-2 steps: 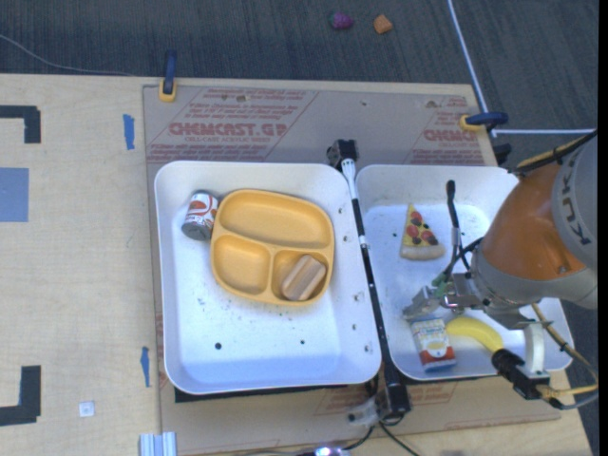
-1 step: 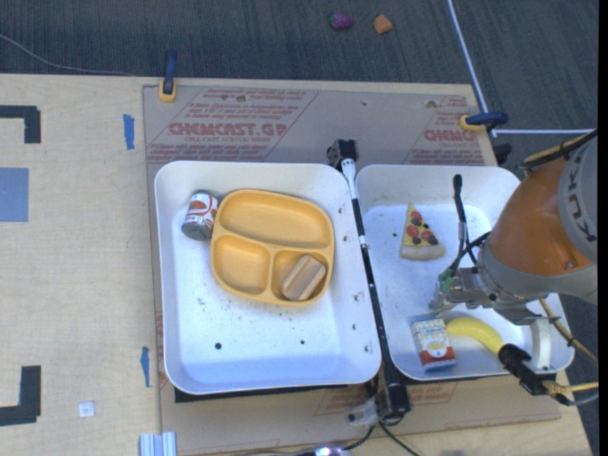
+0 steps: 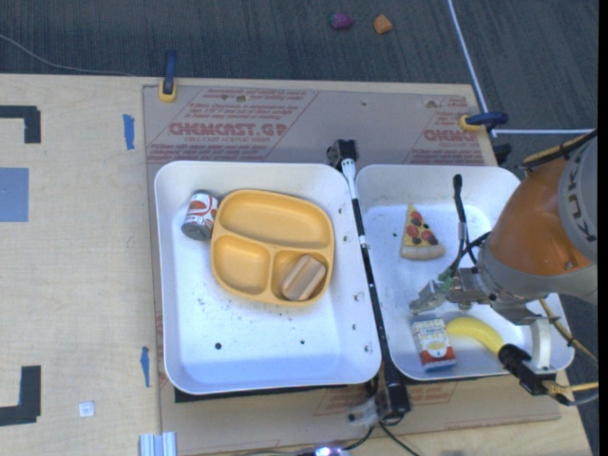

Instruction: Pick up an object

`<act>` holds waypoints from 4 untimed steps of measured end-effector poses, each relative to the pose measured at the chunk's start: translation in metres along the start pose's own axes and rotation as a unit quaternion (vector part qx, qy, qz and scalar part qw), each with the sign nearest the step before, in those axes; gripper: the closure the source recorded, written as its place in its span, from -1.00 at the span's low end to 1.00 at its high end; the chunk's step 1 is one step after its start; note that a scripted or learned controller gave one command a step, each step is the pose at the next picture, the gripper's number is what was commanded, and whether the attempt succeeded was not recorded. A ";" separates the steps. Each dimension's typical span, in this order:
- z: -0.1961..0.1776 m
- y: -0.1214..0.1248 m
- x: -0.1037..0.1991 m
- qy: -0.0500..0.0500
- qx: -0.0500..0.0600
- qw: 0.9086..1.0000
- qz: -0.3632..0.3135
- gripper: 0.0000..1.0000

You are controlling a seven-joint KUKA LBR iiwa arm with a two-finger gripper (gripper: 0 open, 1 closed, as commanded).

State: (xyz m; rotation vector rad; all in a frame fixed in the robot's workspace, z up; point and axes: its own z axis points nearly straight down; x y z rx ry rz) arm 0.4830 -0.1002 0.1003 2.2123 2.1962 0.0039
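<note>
dark grey carpet [image 3: 237, 22] runs along the far side, with a small purple bit [image 3: 341, 20] and an orange bit [image 3: 382, 24] lying on it near each other. a pale wooden bench [image 3: 76, 283] fills the near side, marked with blue tape [image 3: 128, 131] and black tape [image 3: 24, 122].

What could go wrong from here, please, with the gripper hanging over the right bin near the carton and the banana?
1. The gripper sits just above the small carton, which lies beside the banana; a descent might catch both or push one aside.
2. Both lie near the right bin front wall, so a nudge could wedge them against it.
3. The pizza slice lies flat and may be hard to grip.
</note>
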 end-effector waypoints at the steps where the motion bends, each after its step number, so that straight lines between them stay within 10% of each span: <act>1: -0.010 0.001 0.000 -0.001 -0.002 1.000 0.000 1.00; 2: -0.010 0.001 0.000 -0.001 -0.002 1.000 0.000 -1.00; 3: 0.011 -0.002 0.006 0.007 0.007 1.000 -0.003 -1.00; 4: 0.000 0.000 0.000 -0.001 0.000 1.000 0.000 1.00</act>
